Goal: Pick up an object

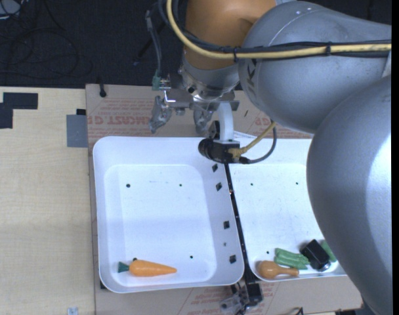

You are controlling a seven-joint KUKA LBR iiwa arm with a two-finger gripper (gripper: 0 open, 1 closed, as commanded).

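Observation:
An orange carrot (151, 268) with a green top lies near the front edge of the left bin (114, 156). In the right bin's (278, 195) front corner sit an orange pear-shaped toy (275, 270), a green bean pod (292, 258) and a small black object (315, 254), close together. My gripper (182, 122) hangs above the back rim of the left bin, far from all of them. Its two fingers (159, 115) stand apart, open, with nothing between them.
The arm's big grey body covers the right side of the view and part of the right bin. A black divider strip (230, 202) runs between the bins. A cable loops beside the wrist (252, 151). Cardboard (121, 113) lies behind the bins.

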